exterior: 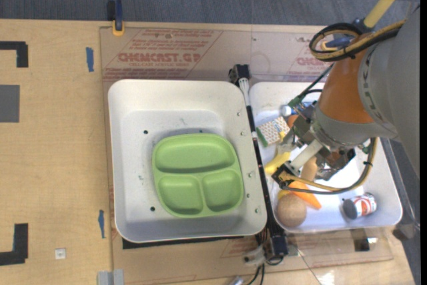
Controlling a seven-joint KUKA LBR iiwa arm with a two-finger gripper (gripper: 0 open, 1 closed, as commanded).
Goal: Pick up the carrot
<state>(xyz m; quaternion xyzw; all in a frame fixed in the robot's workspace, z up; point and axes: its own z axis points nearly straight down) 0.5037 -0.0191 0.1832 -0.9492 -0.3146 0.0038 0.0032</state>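
**Carrot sits right under the arm, grab not made yet**

Starting on the left: the bare tabletop [53, 143], then a sheet [167, 50] under the bins with red print that reads something like "CHEMCAST", though the rest is too faint to make out. The left bin [127, 97] holds a green divided plate [197, 173].

The carrot [308, 199] is in the right bin [383, 177], near the front wall, touching a tan round thing [291, 209]. Its long axis runs roughly left to right, dipping a bit toward the right. The pincer [325, 169] hangs just behind it, so the coming move is probably a short drop toward the front. The wrist hides whether the pincer is apart or together, so that's impossible to tell. Off to the right lies a small can [358, 206], its label unreadable.
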